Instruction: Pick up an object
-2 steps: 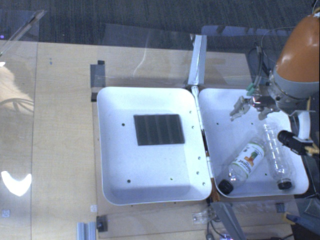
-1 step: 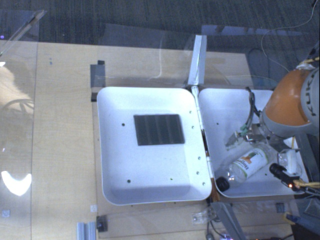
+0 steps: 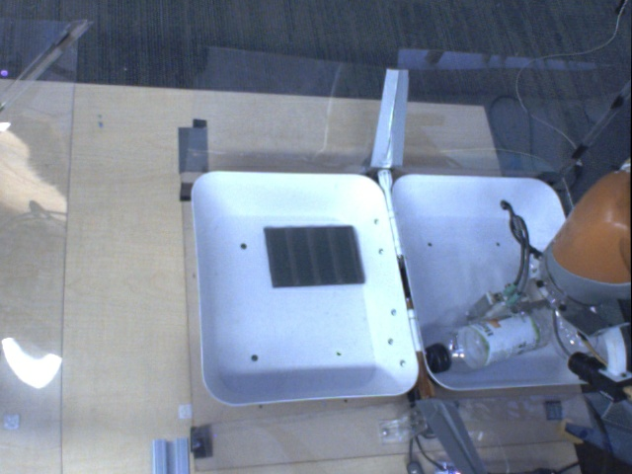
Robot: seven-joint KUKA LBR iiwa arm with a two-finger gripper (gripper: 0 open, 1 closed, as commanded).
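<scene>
A white bottle with a black cap lies on its side near the front edge of the right bin, cap pointing left. My gripper is low in that bin, just above and behind the bottle's middle, under the grey wrist and the orange band. Wires and the wrist body hide its tip. A dark grey ribbed rectangular pad lies flat in the middle of the left bin.
A metal divider post stands behind the seam between the bins. A black cable loops from the wrist over the right bin. Clear plastic sheeting covers the wooden bench on the left.
</scene>
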